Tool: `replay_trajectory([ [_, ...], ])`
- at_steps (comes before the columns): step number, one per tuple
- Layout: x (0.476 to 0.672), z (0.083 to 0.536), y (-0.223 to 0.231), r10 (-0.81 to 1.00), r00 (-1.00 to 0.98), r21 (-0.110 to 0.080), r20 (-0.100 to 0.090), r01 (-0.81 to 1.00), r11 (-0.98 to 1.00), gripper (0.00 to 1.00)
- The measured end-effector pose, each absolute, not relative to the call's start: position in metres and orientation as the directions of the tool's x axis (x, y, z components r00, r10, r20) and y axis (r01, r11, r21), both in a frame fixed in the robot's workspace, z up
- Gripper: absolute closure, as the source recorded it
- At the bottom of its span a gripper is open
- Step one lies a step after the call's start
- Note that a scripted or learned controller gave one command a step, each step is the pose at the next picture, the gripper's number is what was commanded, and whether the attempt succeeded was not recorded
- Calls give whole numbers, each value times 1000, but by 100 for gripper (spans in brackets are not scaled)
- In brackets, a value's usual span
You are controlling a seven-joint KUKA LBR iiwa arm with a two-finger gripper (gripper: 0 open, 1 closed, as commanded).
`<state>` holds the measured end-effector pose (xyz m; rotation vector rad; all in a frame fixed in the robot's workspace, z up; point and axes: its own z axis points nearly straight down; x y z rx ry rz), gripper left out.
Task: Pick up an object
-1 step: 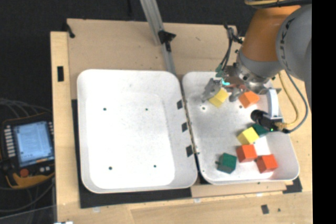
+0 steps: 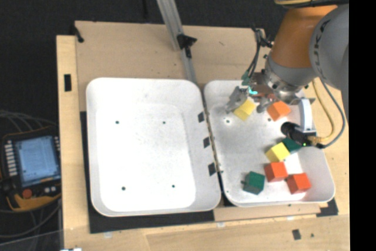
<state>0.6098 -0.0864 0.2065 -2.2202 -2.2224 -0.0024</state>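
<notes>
Near edge: green block [image 2: 254, 181] loose. Far up, tool [image 2: 249, 98] looks clamped on yellow block [image 2: 244, 109]; corner grip, could slip w/ any lift.

A single fixed camera looks down at a slant from well above the table [image 2: 141, 50], taking in both bins whole. The end effector [image 2: 249, 97] sits right of centre, with the arm entering from the right.
</notes>
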Motion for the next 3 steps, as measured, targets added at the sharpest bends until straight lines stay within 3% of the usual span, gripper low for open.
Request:
replay_trajectory([
  [2,609,118,-98,1000,3,-4,-2,1000,-3,0],
  [3,609,96,-100,1000,3,-1,-3,1000,-3,0],
])
